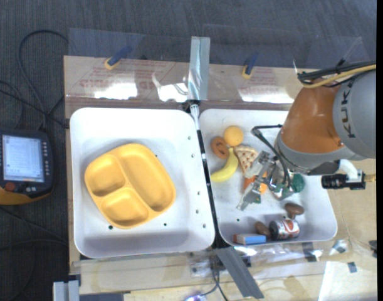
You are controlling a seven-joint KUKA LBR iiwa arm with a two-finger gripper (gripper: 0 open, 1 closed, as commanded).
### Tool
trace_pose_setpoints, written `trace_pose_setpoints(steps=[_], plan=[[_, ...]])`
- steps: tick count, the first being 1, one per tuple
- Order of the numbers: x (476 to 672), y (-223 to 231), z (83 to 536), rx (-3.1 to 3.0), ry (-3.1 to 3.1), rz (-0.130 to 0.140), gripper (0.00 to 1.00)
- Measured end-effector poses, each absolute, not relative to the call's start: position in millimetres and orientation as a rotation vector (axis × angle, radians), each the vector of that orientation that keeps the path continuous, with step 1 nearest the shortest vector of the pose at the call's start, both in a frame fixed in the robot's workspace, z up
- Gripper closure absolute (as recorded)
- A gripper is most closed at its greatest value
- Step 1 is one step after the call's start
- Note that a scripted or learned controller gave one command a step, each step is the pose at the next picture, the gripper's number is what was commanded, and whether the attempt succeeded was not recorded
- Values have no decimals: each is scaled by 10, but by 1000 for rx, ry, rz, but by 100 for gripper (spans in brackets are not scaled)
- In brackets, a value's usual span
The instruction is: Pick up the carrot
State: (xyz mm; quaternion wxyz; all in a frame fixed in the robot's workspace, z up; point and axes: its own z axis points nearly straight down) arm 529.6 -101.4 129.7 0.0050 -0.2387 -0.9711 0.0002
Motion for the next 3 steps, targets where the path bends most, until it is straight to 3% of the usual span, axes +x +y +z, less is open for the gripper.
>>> trace_pose_setpoints(steps=[1, 2, 3], plan=[[5453, -1008, 911, -925, -3012, -3, 0], [5483, -1007, 1029, -926, -3023, -3, 100], [5030, -399, 2615, -972, -2998, -4, 100]])
